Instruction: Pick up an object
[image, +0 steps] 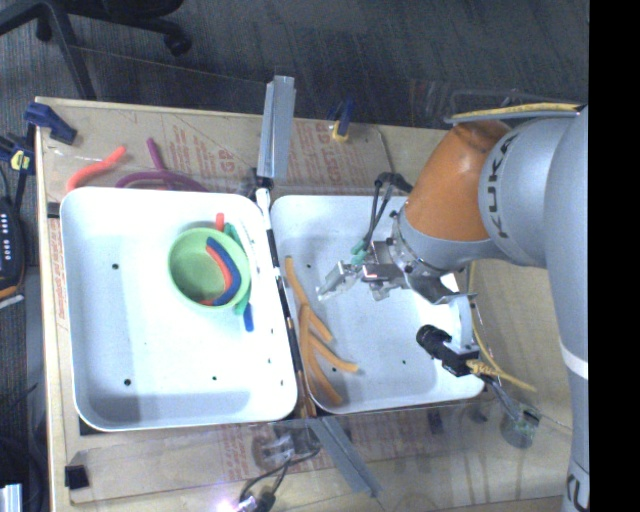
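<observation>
Found, nearest, a loose cluster of tan sticks (322, 360) lying flat in the right bin (400, 385), crowded into its near-left corner and strung along its left wall toward mid-length. Saw none of them lifted. Took these for the likeliest thing to pick, being closest to the tool.

Next back, saw the gripper (335, 280) over the middle of that bin, pointing toward the left wall, just beside the far end of the stick row but apart from it. Read the fingers (328, 285) as parted by a modest gap, with nothing between them. Could not tell the height above the bin floor.

Judged the step in hand as the approach, with the grasp not yet made. Judged the next move as calling for a shift toward the near-left corner, a turn of the wrist to set the jaws across one stick and not along it, a descent to the floor, then a close. Noted the risk of the left wall blocking one finger, and of thin flat sticks slipping out.

Across the divide, saw the left bin (130, 340) carrying a green bowl (195, 265) toward its far-right part, with curved red and blue pieces (228, 270) inside it. Farthest, on the bench (200, 140) beyond the left bin's far edge, saw an orange strip (95, 168) and a purple tube (160, 180).
</observation>
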